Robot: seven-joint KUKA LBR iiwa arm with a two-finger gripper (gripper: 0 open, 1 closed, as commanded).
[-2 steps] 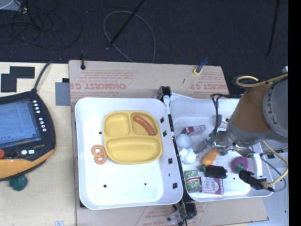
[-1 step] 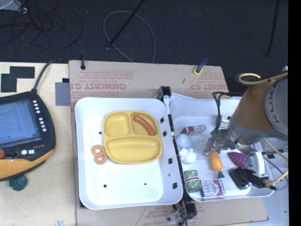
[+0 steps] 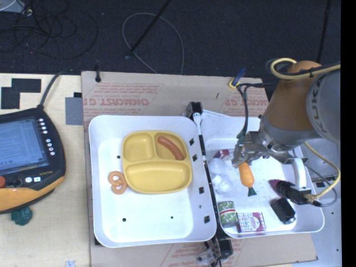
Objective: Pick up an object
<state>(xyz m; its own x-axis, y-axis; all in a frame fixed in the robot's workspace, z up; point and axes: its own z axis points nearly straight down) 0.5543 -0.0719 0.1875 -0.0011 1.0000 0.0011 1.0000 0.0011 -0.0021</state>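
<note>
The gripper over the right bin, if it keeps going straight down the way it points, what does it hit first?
Most likely the toy carrot just under the gripper, then the right bin floor; depth is hard to judge from above.

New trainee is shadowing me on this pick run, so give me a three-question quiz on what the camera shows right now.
1. True or false: the sausage lies in a compartment of the yellow divided plate.
2. Which bin holds the toy carrot? A) left bin B) right bin C) neither
3. Fill in: the pretzel rests on the left bin floor, touching the plate's ____ edge.

Key
1. True; it sits in the upper right compartment.
2. B; the carrot is just below the hand, and whether it is gripped cannot be told.
3. Left.
</note>
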